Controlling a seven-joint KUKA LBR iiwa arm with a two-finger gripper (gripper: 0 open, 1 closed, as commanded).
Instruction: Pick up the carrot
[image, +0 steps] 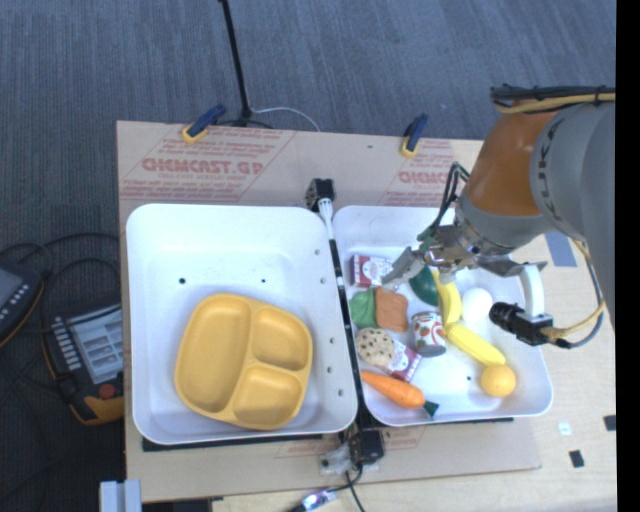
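Camera view from above showed the small orange carrot (393, 389), tapered and smooth with a dark green stub at its lower right end, lying slantwise near the front edge of the right shallow white bin (530, 400). It rested in the lower middle of the frame, just below a speckled round cookie (376, 346) and a small printed can (428, 333), and nothing gripped it.

The grey arm with its orange band (510, 175) reached in from the upper right of the frame. Its claw (425, 258) hung over the back part of the right bin, well apart from the carrot, above a dark green vegetable (425, 285); whether the claw was open or closed could not be told.

Beside it lay a yellow banana (462, 328), a white egg-shaped piece (477, 302), a yellow lemon (497, 380) and a red-and-white wrapper (372, 269).

The left white bin (200, 240) held a yellow plastic plate with three compartments (244, 358).

Both bins sat on a brown cardboard sheet with red print (205, 165) covering the counter, held by blue-and-yellow clamps (203, 121) at the back edge. Grey carpet (100, 60) lay around, with a thin black pole (236, 60) rising at the top of the frame and dark electronic gear (85, 345) at the far left.
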